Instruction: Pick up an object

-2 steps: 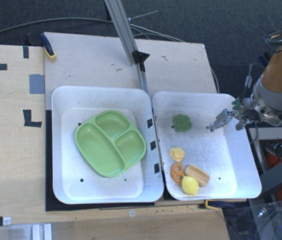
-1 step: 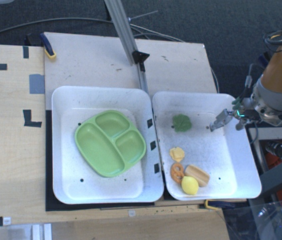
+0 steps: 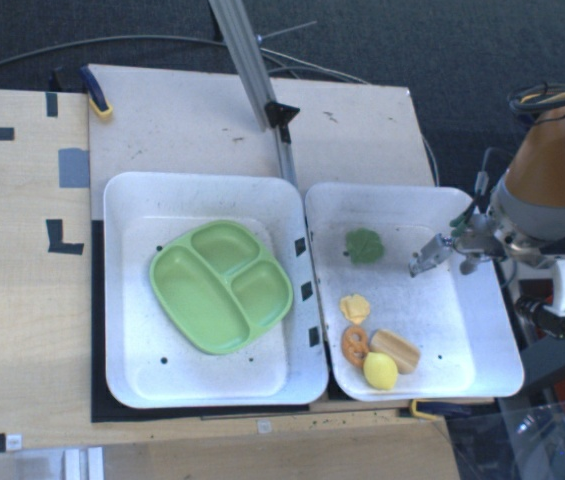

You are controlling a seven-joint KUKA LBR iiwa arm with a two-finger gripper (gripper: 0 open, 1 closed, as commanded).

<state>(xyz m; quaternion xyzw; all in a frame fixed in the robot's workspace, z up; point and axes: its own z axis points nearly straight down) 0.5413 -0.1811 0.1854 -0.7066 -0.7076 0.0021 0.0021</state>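
Lemon (image 3: 381, 371): front of right bin (image 3: 482, 368), touching block (image 3: 394, 349) and pretzel (image 3: 355, 344).
Broccoli (image 3: 365, 245): back of bin, left of gripper (image 3: 424, 260), near.
Fingers: state can't tell; nothing seen between.
Next: likely reach left.

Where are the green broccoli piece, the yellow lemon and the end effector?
green broccoli piece (image 3: 365, 246), camera view, centre of its top.
yellow lemon (image 3: 381, 372), camera view, middle of its rounded body.
end effector (image 3: 424, 261), camera view, between the fingertips over the right bin.
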